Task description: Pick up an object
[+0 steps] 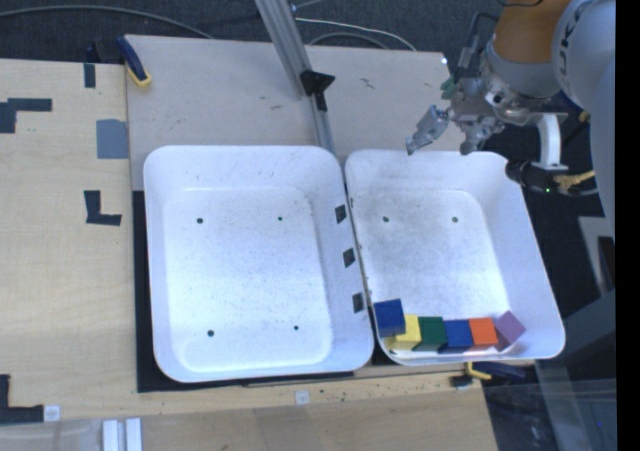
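coloured blocks (445, 331) sit in a row along the near edge of the right bin (500, 229): blue, yellow, green, blue, orange, purple. well apart from them, the end effector (440, 136) hangs above the bin's far rim, its fingers spread apart with nothing between them.

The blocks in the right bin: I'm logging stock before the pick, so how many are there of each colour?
Blue blocks: 2
Yellow block: 1
Green block: 1
Orange block: 1
Purple block: 1
Total: 6, along the right bin's near wall.
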`<act>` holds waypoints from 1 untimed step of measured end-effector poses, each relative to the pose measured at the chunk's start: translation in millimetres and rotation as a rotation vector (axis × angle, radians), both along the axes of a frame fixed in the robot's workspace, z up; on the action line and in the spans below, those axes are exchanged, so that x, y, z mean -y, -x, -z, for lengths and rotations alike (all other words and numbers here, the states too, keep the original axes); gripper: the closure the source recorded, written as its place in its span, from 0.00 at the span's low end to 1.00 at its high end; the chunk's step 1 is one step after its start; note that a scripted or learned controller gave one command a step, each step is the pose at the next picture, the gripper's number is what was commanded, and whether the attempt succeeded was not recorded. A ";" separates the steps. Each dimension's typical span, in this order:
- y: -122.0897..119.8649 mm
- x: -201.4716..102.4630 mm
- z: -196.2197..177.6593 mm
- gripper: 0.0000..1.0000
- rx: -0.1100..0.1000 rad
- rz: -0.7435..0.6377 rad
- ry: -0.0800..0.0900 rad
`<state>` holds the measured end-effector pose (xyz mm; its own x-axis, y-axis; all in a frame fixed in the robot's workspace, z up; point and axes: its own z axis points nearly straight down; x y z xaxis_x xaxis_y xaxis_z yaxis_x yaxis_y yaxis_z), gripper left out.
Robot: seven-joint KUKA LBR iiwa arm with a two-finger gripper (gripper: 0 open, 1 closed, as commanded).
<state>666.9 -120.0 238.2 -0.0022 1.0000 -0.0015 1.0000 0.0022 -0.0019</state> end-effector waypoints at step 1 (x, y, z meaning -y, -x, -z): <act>-0.3 -0.8 -10.2 1.00 0.000 -0.002 0.001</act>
